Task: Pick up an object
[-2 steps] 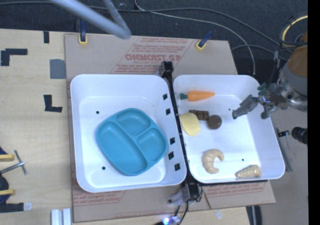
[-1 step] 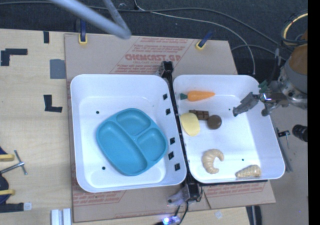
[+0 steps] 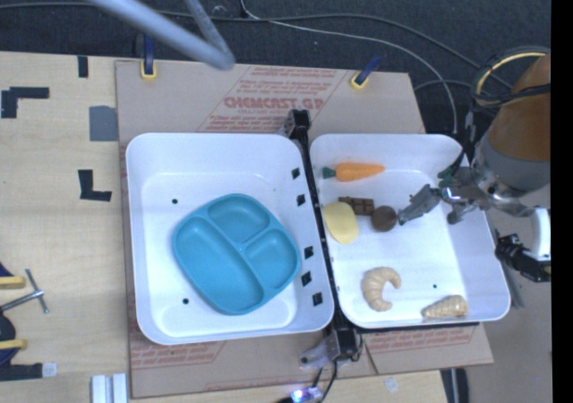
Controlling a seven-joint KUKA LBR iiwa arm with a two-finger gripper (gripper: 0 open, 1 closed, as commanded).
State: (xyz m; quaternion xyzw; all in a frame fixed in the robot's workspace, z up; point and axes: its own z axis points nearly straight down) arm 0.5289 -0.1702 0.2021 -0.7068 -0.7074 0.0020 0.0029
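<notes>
Camera view: the tool (image 3: pixel 428 202) hung over the right bin (image 3: pixel 473 303), fingers spread and holding nothing, just right of a brown ball (image 3: pixel 384 218). A carrot (image 3: pixel 359 172) lay farther back, a yellow lemon-like piece (image 3: pixel 341 222) to the left, and a croissant (image 3: pixel 380 288) nearer. The ball was probably light, stiff and prone to rolling, best pinched across its middle.

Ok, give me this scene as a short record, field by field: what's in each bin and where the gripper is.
left bin: blue divided plate
right bin: carrot, yellow round piece, brown ball, croissant, tan pastry
gripper: over the right bin's right side, pointing toward the brown ball
held: nothing seen between the fingers
</notes>
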